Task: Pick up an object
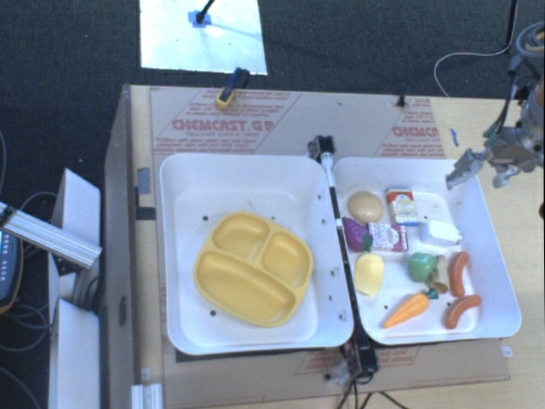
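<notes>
Right bin [502, 273] crowded: potato [365, 206], red carton [402, 206], purple packet [375, 235], white block [439, 232], lemon [369, 273], green pepper [422, 267], carrot [406, 308], two sausages [460, 273] [461, 311], mostly touching or just beside one another. Narrow bare strips along far wall and near wall. Left bin [183, 228] open around yellow tray [253, 267], widest along far side. Gripper [481, 165] above right bin's far right corner, apart from contents.

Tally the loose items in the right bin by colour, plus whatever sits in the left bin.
Right bin:
Orange or red-orange (carrot, two sausages, carton): 4
Yellow or tan (lemon-like piece, potato-like piece): 2
Purple: 2
Green: 1
White: 1
Left bin:
Yellow tray: 1
Total: 11
</notes>
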